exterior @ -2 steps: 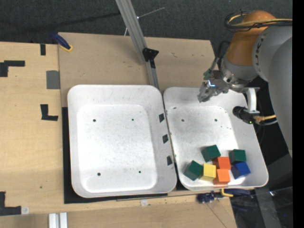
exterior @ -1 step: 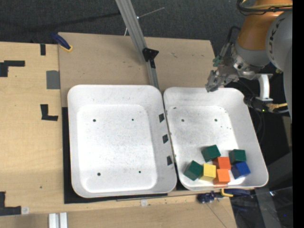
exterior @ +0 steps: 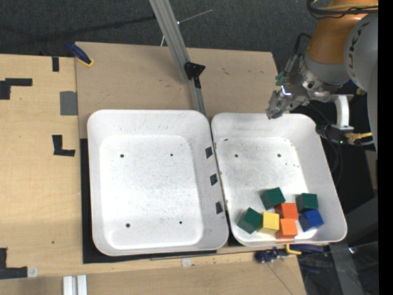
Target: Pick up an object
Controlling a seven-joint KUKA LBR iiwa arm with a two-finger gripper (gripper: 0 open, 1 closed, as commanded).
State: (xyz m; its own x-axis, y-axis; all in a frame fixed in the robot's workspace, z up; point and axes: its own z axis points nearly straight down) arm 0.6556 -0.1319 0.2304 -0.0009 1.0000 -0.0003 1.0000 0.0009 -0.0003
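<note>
The two-finger gripper (exterior: 274, 110) of the grey arm with the orange band hangs over the far rim of the right shallow white bin (exterior: 319, 146); whether it is spread or pressed together, I cannot tell. In the near corner of this bin small cubes lie together: two dark green cubes (exterior: 272, 197) (exterior: 250, 219), one more green cube (exterior: 306, 201), a yellow cube (exterior: 271, 220), two orange cubes (exterior: 288, 211) (exterior: 287, 227) and a blue cube (exterior: 312, 219). They are well apart from the gripper. The left shallow white bin (exterior: 147, 180) stands just beside.

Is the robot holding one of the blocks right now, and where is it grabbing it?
No, nothing is held. The tool sits over the far edge of the right bin, apart from the blocks clustered in the bin's near corner.
</note>
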